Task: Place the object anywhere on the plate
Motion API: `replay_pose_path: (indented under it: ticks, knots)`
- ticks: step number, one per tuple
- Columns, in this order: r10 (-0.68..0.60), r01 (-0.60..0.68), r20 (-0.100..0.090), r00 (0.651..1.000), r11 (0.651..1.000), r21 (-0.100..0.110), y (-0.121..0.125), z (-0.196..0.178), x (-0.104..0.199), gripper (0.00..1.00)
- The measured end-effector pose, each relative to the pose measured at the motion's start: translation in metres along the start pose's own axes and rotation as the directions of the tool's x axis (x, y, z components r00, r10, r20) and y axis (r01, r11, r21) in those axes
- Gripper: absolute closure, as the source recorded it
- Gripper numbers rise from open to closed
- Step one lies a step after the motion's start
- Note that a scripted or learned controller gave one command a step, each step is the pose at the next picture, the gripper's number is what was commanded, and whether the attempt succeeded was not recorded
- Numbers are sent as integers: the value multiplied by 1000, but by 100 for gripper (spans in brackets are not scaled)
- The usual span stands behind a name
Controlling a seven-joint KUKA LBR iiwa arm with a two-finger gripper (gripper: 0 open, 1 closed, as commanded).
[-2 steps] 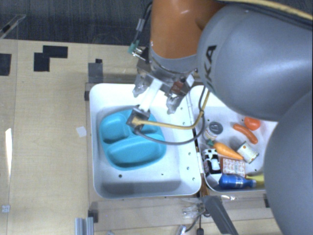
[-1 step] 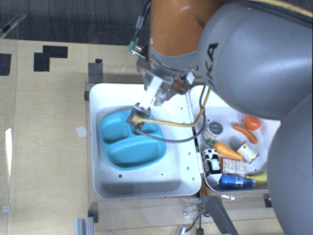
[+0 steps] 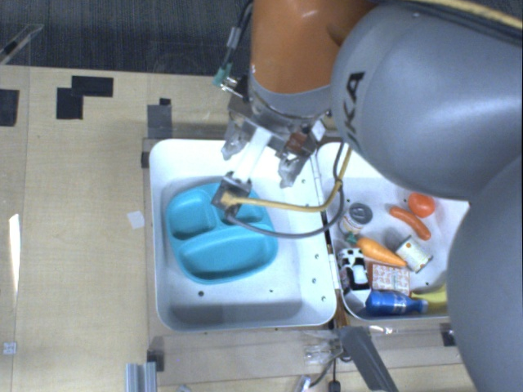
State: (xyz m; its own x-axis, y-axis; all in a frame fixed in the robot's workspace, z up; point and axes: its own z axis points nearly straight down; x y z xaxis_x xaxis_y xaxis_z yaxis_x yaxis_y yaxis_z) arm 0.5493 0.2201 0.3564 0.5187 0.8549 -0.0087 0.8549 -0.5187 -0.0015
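Observation:
A blue plate [image 3: 216, 239] with two compartments lies in the left white bin [image 3: 302, 288], toward its left side. My gripper [image 3: 261, 158] hangs above the plate's far right edge, under the orange wrist band. Its two fingers [image 3: 235, 141] stand spread apart, open, and I see nothing held between them. A yellow hose with a black end piece [image 3: 229, 198] runs from the arm across the plate's far rim. The task object is not singled out; several small items lie in the right bin [image 3: 372, 194].
The right bin holds a carrot [image 3: 380, 251], a red sausage [image 3: 409, 221], an orange ball [image 3: 421, 204], a small tin [image 3: 358, 215], a white roll [image 3: 413, 254], a blue bottle [image 3: 391, 304] and a patterned box [image 3: 391, 278]. The arm's grey body covers the upper right.

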Motion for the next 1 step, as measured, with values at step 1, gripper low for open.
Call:
replay_pose_path:
  ticks: [1]
  knots:
    - [-8, 8, 4, 1000, 1000, 0, 0, -7, 2, 100]
